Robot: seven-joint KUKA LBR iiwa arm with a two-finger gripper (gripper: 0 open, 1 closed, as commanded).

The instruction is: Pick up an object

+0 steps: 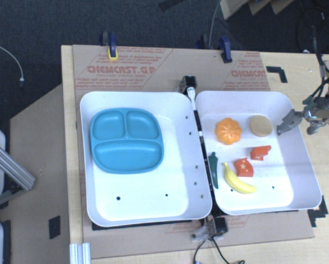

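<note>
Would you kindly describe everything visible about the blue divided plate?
The blue divided plate lies flat in the left white bin, toward its upper left. It looks like smooth plastic, a rounded rectangle with three compartments: two small ones at the far side, one wide one nearer. Nothing sits in it; it touches only the bin floor.

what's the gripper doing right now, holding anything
gripper: at the right bin's right edge, nothing seen between its fingers; open or closed cannot be told.

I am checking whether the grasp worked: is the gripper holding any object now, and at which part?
Nothing is held. The gripper is at the right bin's right edge, apart from the tan round object.
</note>
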